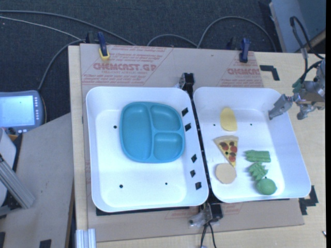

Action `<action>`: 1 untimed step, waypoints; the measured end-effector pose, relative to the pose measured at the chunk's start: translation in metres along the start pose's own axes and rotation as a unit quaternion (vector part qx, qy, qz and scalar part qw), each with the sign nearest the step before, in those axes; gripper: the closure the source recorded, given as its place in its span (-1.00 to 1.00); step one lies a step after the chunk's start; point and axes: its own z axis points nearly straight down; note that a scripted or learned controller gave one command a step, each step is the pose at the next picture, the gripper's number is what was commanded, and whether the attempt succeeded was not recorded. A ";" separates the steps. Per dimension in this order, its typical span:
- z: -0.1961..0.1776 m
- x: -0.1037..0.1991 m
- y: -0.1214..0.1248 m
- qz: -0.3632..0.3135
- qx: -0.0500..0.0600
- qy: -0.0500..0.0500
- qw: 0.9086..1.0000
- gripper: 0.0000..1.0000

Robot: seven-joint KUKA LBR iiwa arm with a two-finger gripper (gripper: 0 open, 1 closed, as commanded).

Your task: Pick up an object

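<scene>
At the upper right corner of the right-hand shallow white bin, you see the grey two-finger gripper poised over the rim, its fingers spread apart and holding nothing. Inside this bin, note the yellow oval toy piece, the pizza-slice toy, the tan round disc and the green toy vegetables, all well apart from the gripper. The left-hand white bin contains a blue compartmented plastic tray.
</scene>
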 end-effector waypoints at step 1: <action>-0.008 0.001 0.002 -0.002 -0.007 -0.002 1.000 -1.00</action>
